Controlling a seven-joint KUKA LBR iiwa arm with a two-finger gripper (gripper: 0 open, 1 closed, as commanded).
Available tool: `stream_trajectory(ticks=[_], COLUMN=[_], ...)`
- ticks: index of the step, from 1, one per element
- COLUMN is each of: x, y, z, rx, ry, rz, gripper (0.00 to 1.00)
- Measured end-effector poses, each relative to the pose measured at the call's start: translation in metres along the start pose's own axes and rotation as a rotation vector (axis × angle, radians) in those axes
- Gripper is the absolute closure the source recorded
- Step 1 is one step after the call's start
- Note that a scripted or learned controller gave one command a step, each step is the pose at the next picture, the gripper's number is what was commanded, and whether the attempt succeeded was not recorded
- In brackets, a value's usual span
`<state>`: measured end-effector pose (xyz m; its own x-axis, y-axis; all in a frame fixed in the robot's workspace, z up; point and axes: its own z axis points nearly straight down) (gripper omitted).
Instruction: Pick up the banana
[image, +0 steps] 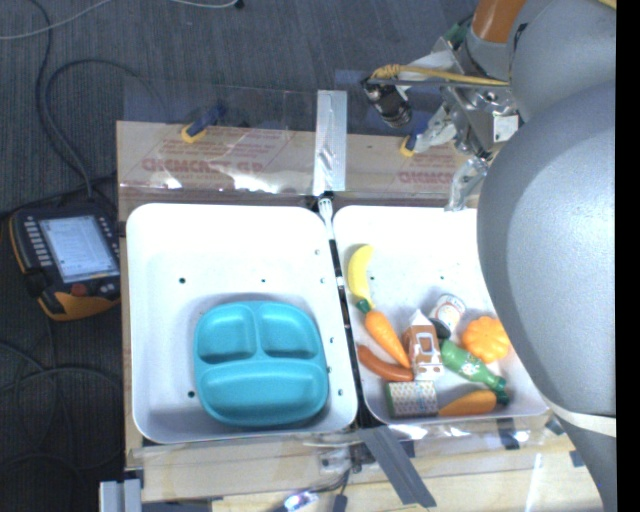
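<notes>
We see the banana (358, 270) lying in the right bin (400, 225), close against its left wall near the divider between the two bins, its length running roughly along that wall. Just below its lower tip sits a carrot (385, 338), near enough that the two look almost in contact.

That is where we expect trouble. With the banana so close to the wall, a descent that drifts left could put a finger on the rim or wall instead of beside the fruit. A descent placed too low along the banana could nudge the carrot or close on both together. The banana's curved, smooth skin may also let it slip or roll out of a pinch that is off-centre.

The arm enters from the right and bulks large in the foreground, covering the right bin's far side. Its wrist, with the orange band (497, 18), is at the top of the view, and the tool (455, 135) hangs above the surface beyond the bin's back edge, well apart from the banana and holding nothing that we can see. Whether it is wide or narrow we cannot tell.

The left bin (160, 240) carries a blue divided plate (262, 362).
</notes>
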<state>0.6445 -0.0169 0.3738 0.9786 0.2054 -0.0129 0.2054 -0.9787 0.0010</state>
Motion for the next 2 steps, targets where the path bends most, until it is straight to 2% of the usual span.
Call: stream_trajectory(ticks=[1,2], x=[-0.002,-0.002], y=[0.079,0.069], z=[-0.055,-0.055], rx=[-0.002,0.0], ry=[0.0,0.0], rz=[-0.042,0.002], gripper=[0.0,0.0])
